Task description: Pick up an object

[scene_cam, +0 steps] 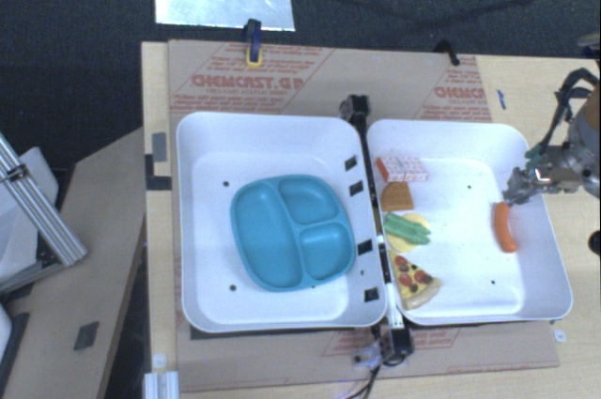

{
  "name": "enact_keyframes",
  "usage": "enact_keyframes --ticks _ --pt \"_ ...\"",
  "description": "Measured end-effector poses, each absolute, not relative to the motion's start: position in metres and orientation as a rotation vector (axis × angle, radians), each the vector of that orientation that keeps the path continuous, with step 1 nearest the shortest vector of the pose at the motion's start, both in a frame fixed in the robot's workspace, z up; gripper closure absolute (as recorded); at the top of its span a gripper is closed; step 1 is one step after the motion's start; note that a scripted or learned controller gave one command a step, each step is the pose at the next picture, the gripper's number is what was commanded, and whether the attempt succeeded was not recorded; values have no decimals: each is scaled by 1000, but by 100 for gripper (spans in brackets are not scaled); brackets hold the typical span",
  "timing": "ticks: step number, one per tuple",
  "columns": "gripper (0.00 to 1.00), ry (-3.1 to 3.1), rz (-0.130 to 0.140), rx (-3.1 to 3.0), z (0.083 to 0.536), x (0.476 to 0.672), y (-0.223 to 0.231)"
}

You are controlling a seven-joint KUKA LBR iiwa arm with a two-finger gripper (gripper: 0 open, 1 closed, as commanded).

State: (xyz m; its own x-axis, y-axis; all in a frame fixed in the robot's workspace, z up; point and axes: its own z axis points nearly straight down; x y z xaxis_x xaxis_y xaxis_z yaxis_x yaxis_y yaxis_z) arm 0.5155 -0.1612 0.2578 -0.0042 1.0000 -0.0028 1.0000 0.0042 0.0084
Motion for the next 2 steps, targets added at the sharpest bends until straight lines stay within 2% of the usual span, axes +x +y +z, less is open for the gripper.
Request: enact_keyframes --ticks 1,2 --pt "100 2231 6 2208 264 525 -108" --pt "100 2232 2 2211 248 536 -54"
